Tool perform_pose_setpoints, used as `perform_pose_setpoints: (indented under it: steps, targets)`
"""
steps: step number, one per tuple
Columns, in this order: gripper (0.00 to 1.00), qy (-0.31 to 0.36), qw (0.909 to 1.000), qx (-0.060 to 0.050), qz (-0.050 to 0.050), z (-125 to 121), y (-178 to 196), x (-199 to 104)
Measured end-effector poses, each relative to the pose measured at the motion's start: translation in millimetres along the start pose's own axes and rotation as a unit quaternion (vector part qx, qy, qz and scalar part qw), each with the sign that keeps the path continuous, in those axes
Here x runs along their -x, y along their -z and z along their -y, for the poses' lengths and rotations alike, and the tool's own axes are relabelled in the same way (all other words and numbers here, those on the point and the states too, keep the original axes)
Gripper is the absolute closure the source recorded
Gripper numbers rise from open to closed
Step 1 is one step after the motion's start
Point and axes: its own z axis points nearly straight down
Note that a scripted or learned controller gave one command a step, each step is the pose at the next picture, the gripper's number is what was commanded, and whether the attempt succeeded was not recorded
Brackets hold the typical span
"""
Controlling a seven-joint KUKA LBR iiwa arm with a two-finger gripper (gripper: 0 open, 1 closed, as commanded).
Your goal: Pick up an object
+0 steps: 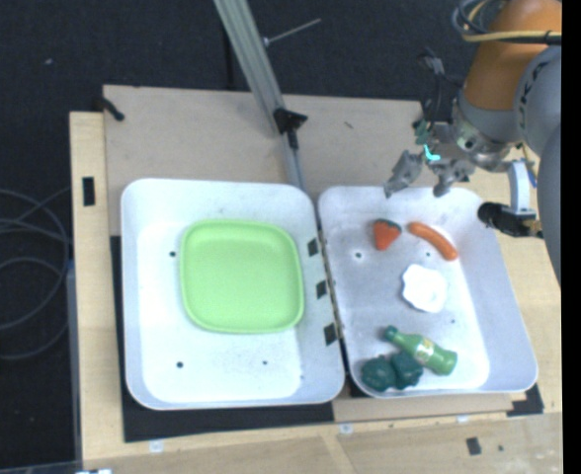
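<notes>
My gripper hangs open over the far edge of the right bin, its two fingers spread with nothing between them. Just below it lie a small red-orange strawberry-like piece and an orange sausage-shaped piece. A white lump sits mid-bin. Near the front edge lie a green bottle and a dark green lump.
The left bin holds a light green square plate. A slanted metal pole rises behind the bins, its foot near the seam between them. The grey arm with its orange band enters from the upper right.
</notes>
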Motion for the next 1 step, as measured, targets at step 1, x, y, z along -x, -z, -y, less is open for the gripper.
perform_pose_setpoints:
  steps: [1]
  targets:
    - [0.0,0.0,1.0,0.0,0.0,0.0,-0.1,0.0]
